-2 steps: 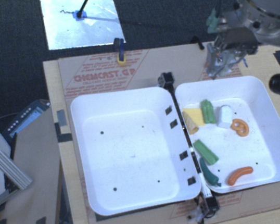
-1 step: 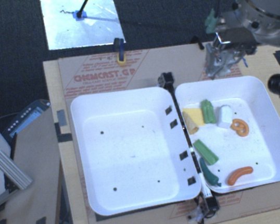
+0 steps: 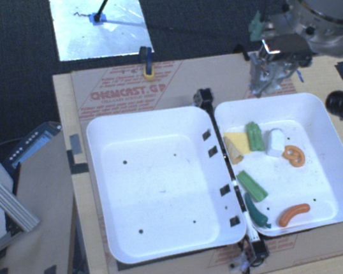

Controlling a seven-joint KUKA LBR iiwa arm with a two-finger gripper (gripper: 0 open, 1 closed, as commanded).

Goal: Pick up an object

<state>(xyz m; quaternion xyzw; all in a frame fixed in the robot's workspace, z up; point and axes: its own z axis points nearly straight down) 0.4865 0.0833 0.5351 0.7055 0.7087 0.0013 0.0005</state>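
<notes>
we were at the approach step: the end effector, whose grip state we could not tell, hung beyond the right bin; next it needed lowering onto the pretzel.

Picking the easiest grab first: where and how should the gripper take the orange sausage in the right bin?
Grip the orange sausage at its middle, coming straight down from above with the fingers closing across its narrow width. It lies flat and nearly level along the bin floor, apart from the dark green piece to its left, so both long sides look free.
</notes>
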